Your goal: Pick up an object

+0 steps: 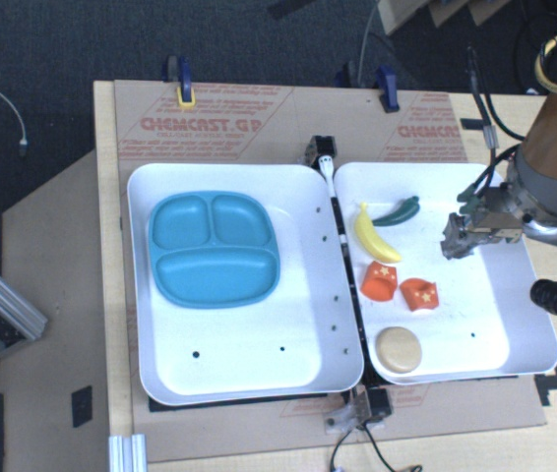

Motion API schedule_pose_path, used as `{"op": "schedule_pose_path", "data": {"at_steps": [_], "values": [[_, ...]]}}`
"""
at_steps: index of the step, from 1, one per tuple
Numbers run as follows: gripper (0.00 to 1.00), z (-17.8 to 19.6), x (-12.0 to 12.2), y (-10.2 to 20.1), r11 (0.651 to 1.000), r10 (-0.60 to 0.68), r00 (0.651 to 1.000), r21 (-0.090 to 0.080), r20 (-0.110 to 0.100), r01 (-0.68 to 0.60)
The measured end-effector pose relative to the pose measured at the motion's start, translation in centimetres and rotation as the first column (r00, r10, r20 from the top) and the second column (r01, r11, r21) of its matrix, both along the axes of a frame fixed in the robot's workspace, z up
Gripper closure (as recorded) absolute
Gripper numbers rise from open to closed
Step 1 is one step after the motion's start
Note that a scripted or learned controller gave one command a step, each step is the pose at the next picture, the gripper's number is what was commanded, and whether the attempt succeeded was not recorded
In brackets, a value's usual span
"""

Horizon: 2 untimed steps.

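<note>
In the right bin (pixel 495 357) lie a yellow banana (pixel 375 237), a green chili (pixel 398 212) just behind it, two red pieces (pixel 379 281) (pixel 419 294) and a round beige bun (pixel 398 349) near the front rim. My gripper (pixel 459 238) hangs over the bin's right half, to the right of the banana and chili. It is apart from all of them, and nothing shows in its grasp.
The left bin (pixel 259 357) holds a blue divided plate (pixel 216 249). A raised ridge (pixel 342 254) runs between the two bins. The arm (pixel 554 165) reaches in from the right over the right bin's far corner.
</note>
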<state>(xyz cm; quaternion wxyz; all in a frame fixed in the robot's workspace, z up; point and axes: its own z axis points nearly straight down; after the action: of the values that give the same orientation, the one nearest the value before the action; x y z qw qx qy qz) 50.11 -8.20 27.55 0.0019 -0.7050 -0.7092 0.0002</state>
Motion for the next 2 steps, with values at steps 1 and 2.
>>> {"op": "schedule_pose_path", "data": {"at_steps": [1, 2], "values": [[1.0, -0.4, 2.2, 5.5, 1.0, 0.001, 1.0, -0.001, 0.005, -0.001], [1.0, -1.8, 3.8, 11.0, 1.0, 0.001, 1.0, -0.001, 0.004, -0.001]]}}
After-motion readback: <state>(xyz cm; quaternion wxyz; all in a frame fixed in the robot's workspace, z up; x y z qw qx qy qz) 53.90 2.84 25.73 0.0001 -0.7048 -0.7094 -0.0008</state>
